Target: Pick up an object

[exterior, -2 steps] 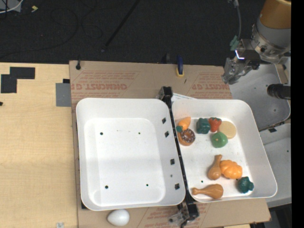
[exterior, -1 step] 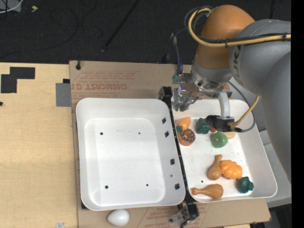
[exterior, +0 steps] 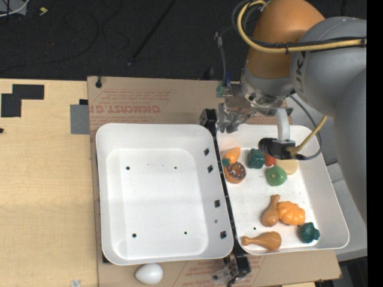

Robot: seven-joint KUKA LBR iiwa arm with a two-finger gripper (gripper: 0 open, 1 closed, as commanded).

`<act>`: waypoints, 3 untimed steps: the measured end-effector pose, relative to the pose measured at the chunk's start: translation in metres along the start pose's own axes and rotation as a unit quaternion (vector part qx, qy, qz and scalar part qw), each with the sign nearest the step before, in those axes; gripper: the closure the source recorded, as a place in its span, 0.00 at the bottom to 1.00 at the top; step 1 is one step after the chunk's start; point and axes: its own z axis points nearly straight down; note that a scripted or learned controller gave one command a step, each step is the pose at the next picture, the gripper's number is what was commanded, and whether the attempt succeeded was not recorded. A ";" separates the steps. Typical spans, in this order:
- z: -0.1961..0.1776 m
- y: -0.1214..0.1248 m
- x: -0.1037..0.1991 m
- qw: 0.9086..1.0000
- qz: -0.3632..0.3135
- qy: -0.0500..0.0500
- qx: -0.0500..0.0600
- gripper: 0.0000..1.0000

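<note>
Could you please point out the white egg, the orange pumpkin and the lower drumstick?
white egg (exterior: 149, 273), camera view, middle of its shell.
orange pumpkin (exterior: 291, 213), camera view, its top.
lower drumstick (exterior: 264, 240), camera view, its thick meaty end.

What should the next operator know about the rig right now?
Gripper: over the far left corner of the right bin, nothing seen between its fingers; open or shut is unclear.
Right bin holds the toys: two drumsticks, pumpkin, donut, small green pieces.
Left bin: no toys in it. A white egg lies outside, in front of it.
Done: nothing lifted.
Left: pick up one toy.
</note>
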 end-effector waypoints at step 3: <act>-0.277 -0.004 0.104 1.000 -0.001 -0.001 -0.001 1.00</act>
